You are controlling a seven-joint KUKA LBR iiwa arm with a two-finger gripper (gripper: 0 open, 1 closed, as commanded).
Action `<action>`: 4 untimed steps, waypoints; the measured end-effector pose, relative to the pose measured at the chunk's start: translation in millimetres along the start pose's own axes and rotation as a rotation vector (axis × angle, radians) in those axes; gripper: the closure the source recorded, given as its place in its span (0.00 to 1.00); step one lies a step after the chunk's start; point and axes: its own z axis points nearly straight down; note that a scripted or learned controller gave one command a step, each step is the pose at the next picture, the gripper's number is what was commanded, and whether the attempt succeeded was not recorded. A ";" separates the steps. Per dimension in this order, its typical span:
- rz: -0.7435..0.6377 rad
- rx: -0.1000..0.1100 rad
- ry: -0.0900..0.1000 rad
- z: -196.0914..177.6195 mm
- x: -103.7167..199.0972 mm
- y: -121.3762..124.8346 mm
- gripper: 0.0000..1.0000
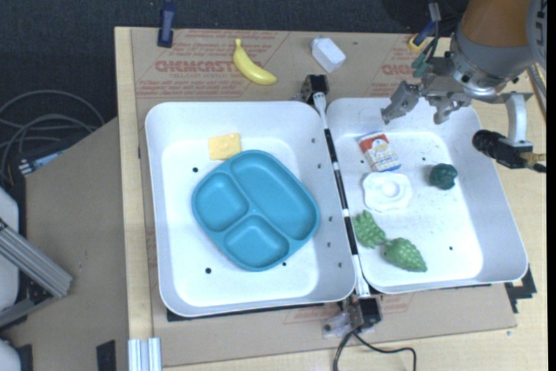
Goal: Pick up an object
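My gripper (422,106) hangs over the far edge of the right bin (486,226), its two fingers spread open with nothing between them. Just below it in that bin lies a small red-and-white carton (379,152). In front of the carton sits a white round lid-like piece (387,191), and a dark green ball-like item (443,176) rests to its right. Two green leafy toy vegetables (369,229) (404,254) lie near the bin's front left.
The left bin (169,187) holds a blue divided plate (254,208) and a yellow cheese block (224,146). On the bench behind the bins lie a banana (252,65), a white block (328,54) and a small blue object (166,23).
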 end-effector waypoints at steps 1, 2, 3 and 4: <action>-0.001 0.004 0.001 110.0 4.9 33.5 0.00; -0.001 0.003 0.001 148.9 6.1 42.6 0.00; -0.001 0.001 0.001 148.1 6.8 43.1 0.00; 0.000 0.000 0.000 148.2 2.2 43.2 0.00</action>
